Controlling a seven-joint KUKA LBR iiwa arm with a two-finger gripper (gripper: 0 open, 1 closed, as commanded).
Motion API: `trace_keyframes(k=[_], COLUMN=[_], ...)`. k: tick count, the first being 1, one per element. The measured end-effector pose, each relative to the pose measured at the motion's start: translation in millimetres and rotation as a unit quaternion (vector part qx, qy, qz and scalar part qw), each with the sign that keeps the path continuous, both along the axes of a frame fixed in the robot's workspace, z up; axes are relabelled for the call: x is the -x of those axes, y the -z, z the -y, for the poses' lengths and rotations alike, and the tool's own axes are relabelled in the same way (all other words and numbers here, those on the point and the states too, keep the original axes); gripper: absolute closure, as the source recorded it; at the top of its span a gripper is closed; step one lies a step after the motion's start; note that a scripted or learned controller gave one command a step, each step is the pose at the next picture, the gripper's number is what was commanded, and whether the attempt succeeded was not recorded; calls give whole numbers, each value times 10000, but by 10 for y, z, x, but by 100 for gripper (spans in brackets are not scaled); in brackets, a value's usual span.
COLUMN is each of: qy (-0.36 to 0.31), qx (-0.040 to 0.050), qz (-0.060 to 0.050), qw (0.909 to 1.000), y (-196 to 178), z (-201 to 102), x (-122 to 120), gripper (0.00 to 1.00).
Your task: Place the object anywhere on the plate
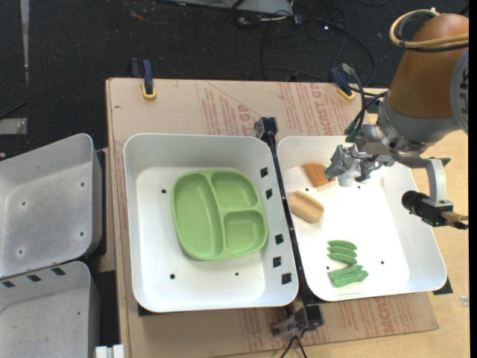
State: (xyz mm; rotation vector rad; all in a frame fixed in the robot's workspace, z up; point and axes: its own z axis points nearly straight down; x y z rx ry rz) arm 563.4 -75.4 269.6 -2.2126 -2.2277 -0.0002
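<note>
plate (220, 215) is sitting in the left bin; gripper (344, 171), its state impossible to tell, is hovering near the orange piece (316, 174), risking nudging it away.

Two shallow white bins sit side by side on a brown table (216, 103): the left bin (141, 200) and the right bin (417, 259), their inner walls touching. A yellow clamp (148, 89) grips the table's far edge at left. Left of the table lie grey metal trays (45, 200). Black cables (328, 28) trail across the dark floor beyond.
</note>
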Motion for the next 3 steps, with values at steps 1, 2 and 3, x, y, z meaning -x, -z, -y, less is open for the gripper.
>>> trace_keyframes(k=[1, 2, 3], qy=[-8, -7, 0], qx=[-2, -5, 2], qz=[-6, -13, -12], qw=[10000, 10000, 10000], y=[88, 269, 290], z=[-581, -1151, -1554], x=[104, 321, 598], gripper=[100, 100, 100])
